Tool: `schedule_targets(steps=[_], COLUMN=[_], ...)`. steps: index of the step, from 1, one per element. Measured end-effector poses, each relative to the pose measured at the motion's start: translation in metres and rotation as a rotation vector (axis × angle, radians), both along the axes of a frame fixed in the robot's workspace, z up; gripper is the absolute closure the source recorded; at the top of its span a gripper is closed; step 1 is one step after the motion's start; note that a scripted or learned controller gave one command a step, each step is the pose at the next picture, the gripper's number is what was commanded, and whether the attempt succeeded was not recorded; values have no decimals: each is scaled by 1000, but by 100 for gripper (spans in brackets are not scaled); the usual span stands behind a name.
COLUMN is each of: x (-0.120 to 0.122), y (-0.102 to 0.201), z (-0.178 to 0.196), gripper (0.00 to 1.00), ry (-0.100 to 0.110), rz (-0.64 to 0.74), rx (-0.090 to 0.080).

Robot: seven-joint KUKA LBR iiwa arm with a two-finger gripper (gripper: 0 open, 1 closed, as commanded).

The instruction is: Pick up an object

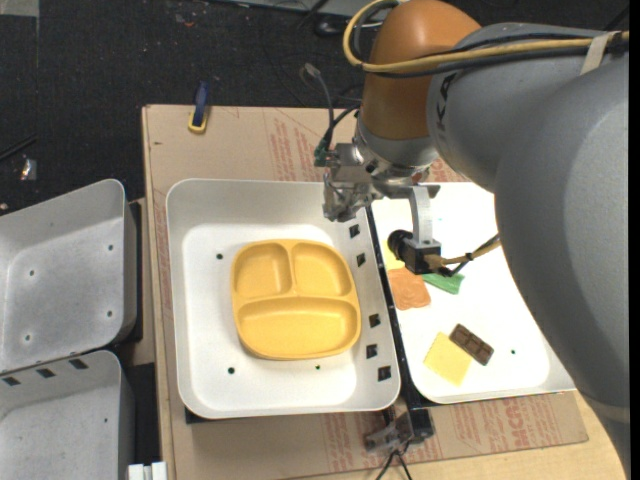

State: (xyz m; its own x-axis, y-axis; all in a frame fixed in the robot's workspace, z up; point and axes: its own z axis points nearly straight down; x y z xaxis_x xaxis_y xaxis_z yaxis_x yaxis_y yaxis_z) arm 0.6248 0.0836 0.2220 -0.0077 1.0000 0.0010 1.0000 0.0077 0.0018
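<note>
Yellow block [446,359] in right bin [505,373], yellow plate [295,298] in left bin [200,268], apart from pincer [338,206] over bin's far corner, grip indiscernible.

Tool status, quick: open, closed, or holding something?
Tool: cannot be told from the camera view whether it is open or closed. It is above the back right corner of the left bin.

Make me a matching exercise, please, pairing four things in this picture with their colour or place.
Things:
1. divided plate
2. ridged bar
3. flat square
4. gripper

Descriptions:
A. brown
B. above the far right corner of the left bin
C. in the middle of the left bin
D. pale yellow, in the right bin

Pairs: 1-C, 2-A, 3-D, 4-B.
</note>
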Motion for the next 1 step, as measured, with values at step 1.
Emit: schedule_targets(steps=[1], x=[0], y=[-4], z=[0], gripper=[0], ry=[1], rz=[-5], rx=[-1])
